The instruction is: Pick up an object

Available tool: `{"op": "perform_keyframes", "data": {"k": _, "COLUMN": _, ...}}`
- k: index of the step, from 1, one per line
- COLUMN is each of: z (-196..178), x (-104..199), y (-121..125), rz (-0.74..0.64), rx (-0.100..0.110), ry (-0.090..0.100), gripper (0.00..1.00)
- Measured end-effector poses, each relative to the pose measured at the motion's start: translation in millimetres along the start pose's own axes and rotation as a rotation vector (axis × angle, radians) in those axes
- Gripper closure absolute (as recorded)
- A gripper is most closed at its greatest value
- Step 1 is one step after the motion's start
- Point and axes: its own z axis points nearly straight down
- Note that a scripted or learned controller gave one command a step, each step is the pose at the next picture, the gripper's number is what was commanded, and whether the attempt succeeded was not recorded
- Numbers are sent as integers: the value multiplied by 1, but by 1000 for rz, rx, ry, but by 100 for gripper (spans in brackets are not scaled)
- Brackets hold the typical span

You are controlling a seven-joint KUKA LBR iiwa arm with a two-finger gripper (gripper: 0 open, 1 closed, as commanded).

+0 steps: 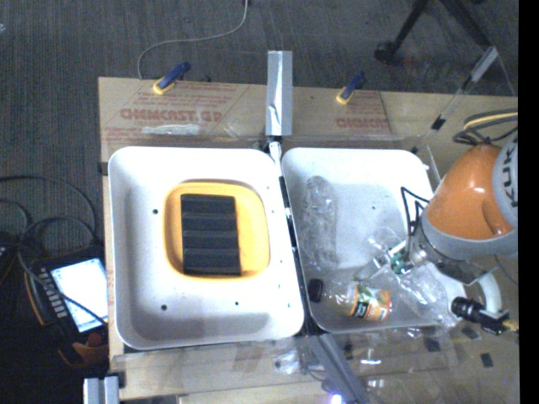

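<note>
Arm [472, 204] low over right bin [354, 162] — likely reaching for the clear plastic bottles [383, 263] at its near right. Gripper [402, 262] among them; grasp state cannot be told. Yellow tray [217, 230] sits in left bin [135, 242].

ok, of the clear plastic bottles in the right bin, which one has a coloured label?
The bottle lying near the bin's front wall: it has an orange and green label and a black cap. The one by the left wall is bare clear plastic.
</note>
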Motion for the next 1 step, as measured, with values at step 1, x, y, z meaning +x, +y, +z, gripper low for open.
{"op": "perform_keyframes", "data": {"k": 1, "z": 3, "x": -27, "y": 35, "rz": 265, "rx": 3, "ry": 4, "gripper": 0}}
